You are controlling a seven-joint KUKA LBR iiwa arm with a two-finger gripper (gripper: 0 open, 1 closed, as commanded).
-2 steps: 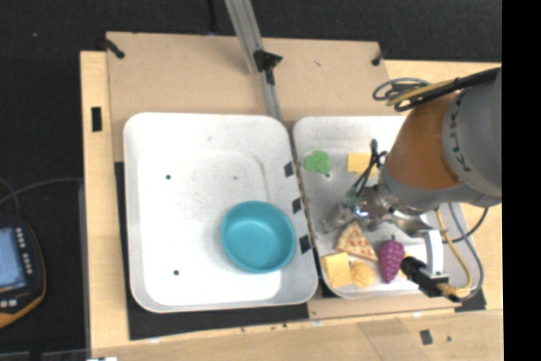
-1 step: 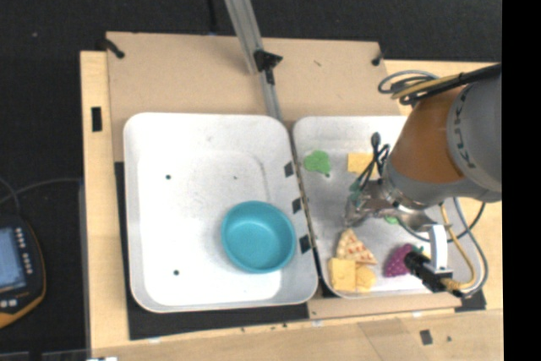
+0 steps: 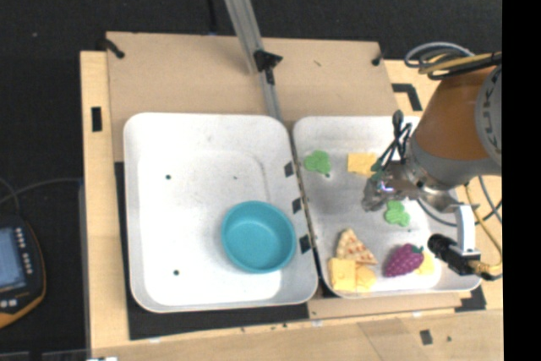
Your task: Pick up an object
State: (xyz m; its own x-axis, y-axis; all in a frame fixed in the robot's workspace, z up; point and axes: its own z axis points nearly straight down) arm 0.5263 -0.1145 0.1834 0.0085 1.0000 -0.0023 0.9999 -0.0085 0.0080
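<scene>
Arm (image 3: 452, 127) low over right bin (image 3: 334, 139), tool (image 3: 378, 194) (grip state unclear) beside green piece (image 3: 396, 214).

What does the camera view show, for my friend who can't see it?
A robot arm reaches from the right, its gripper low over the right bin of toy food: purple grapes, a pizza slice, cheese pieces and green bits. The left bin holds a blue bowl.
</scene>
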